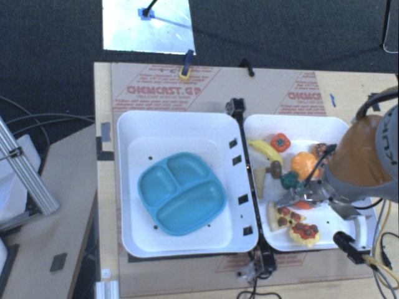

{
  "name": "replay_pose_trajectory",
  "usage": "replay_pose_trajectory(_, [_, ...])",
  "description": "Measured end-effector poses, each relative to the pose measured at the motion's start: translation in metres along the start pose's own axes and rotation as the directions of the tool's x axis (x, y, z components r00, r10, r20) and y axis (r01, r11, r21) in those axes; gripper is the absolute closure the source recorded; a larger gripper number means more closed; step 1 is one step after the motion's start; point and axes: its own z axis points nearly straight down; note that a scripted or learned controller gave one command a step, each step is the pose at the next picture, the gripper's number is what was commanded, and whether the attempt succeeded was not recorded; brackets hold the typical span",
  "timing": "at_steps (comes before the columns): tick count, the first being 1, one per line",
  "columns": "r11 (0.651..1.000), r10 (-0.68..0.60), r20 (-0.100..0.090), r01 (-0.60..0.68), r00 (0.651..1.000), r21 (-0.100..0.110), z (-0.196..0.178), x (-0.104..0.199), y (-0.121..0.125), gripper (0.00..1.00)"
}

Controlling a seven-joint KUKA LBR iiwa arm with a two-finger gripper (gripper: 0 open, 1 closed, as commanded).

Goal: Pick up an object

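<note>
Two white bins side by side on the surface. The left bin carries a blue plate with three compartments, lying flat near the middle. All the action is in the right bin, where the toy food sits: a banana at the upper left, a tomato just beside it, an orange in the middle, a teal piece just left of and below the orange, and two pizza slices along the near edge. The arm reaches in from the right, orange band up top, low over this bin. The gripper is down between the orange and the pizza slices, something red right under it. Whether the jaws are wide, narrow or holding anything, I cannot tell; the metal parts blur together there.
</note>
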Motion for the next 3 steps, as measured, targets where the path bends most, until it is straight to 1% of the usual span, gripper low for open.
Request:
replay_pose_trajectory(1, [1.000,-0.015,-0.006,0.015,1.000,0.003,-0.102,0.089,0.001,0.00])
replay_pose_trajectory(2, [1.000,0.005,0.001,-0.005,1.000,0.016,-0.045,-0.002,0.012,0.00])
replay_pose_trajectory(3, [1.000,-0.004,0.005,0.004,1.000,0.003,-0.015,-0.085,0.144,0.00])
